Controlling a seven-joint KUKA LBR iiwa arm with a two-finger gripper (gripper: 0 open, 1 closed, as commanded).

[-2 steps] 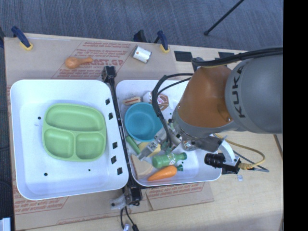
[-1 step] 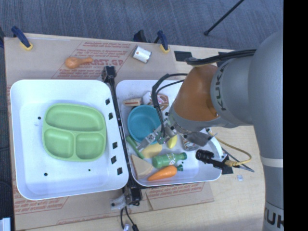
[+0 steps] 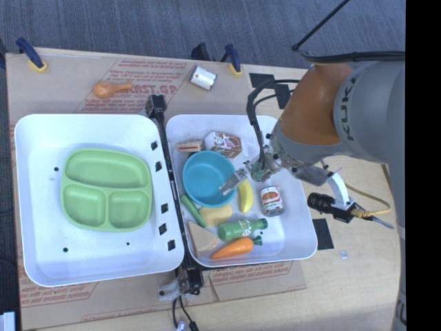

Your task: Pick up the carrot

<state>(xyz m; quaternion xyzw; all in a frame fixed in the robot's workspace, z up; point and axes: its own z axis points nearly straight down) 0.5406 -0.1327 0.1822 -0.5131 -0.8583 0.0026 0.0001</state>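
Observation:
The orange carrot [image 3: 232,248] lies flat at the front edge of the right bin [image 3: 300,226], just below a green bottle [image 3: 241,227]. My gripper [image 3: 244,177] hangs over the middle of that bin, between the blue bowl [image 3: 207,178] and the small can [image 3: 271,201], right above a yellow banana [image 3: 245,196]. It looks open, one finger [image 3: 231,183] reaching over the bowl's rim, with nothing held between them. The carrot is well in front of the gripper and apart from it.
The right bin also holds a yellow block [image 3: 215,214], a green vegetable [image 3: 191,209], a bread slice [image 3: 200,238] and a wrapped pastry [image 3: 224,142]. A green divided plate [image 3: 107,188] sits in the left bin [image 3: 27,205]. An orange spoon [image 3: 110,88] lies on the bench behind.

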